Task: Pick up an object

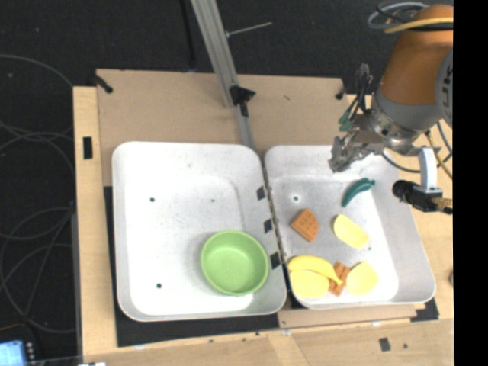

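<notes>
The arm (415, 67) enters from three o'clock and bends down over the right bin (404, 227), its orange band uppermost. The gripper (341, 157) hangs at the bin's twelve o'clock edge; whether it is open or closed cannot be told. A green pod (357, 191) lies just at its five o'clock, apart from it. Further toward six o'clock sit a waffle (305, 225) and yellow pieces (351, 232). A green bowl (235, 261) rests in the left bin (152, 181).

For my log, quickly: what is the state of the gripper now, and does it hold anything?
Gripper: cannot be told, too small and dark; nothing seen held. It is above the right bin.
</notes>
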You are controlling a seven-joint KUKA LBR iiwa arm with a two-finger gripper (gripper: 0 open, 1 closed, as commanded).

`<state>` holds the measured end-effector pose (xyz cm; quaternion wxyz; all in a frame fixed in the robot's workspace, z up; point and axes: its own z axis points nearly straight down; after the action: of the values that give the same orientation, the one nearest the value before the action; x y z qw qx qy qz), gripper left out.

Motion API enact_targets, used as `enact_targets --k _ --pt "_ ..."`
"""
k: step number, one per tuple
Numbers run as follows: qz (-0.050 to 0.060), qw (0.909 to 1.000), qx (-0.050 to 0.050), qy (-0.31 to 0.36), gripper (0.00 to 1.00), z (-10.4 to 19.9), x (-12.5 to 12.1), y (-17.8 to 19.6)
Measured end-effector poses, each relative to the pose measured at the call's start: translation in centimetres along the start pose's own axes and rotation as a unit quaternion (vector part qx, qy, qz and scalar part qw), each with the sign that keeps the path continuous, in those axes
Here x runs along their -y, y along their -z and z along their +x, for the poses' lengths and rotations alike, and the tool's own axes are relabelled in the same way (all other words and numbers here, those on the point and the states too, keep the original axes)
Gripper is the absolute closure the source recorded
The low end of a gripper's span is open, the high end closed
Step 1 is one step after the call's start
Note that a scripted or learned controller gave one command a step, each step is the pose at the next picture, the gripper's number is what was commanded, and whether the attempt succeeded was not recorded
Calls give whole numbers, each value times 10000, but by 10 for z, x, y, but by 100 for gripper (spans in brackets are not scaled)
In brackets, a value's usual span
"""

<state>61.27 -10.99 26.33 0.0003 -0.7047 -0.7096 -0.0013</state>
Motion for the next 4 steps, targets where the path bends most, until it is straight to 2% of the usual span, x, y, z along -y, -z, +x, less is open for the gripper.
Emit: enact_targets --k 1,3,4 --pt "9 10000 11 -9 100 44 27 -13" --pt "4 10000 -3 6 100 132 72 -2" --pt "14 10000 10 -6 100 174 99 -17"
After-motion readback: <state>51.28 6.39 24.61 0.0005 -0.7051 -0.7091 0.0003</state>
